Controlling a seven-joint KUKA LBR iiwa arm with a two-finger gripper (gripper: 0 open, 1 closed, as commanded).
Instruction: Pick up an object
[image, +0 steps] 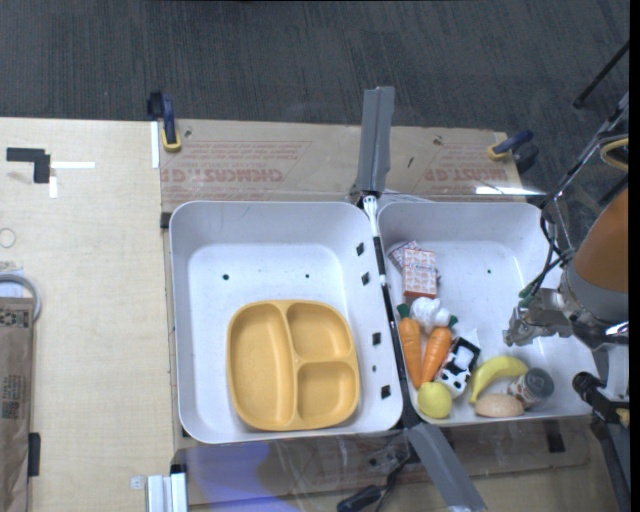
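The right bin (480, 235) holds a heap of toy food along its left and front sides. In it are a pink patterned box (416, 268), a white piece (430, 314), two orange carrots (410, 352) (437, 350), a black-and-white toy (457, 366), a yellow lemon (435, 400), a banana (497, 372), a beige roll (499, 405) and a small grey can (538, 384). My gripper (525, 325) hangs over the right part of this bin, just above and right of the banana. Nothing is visibly held in it.
The left bin (200, 250) carries a yellow divided plate (294, 362). A grey divider bar (376, 140) runs between the bins at the back. Cables (556, 240) hang near the arm at the right bin's far wall. Clamps sit at the cardboard's back corners.
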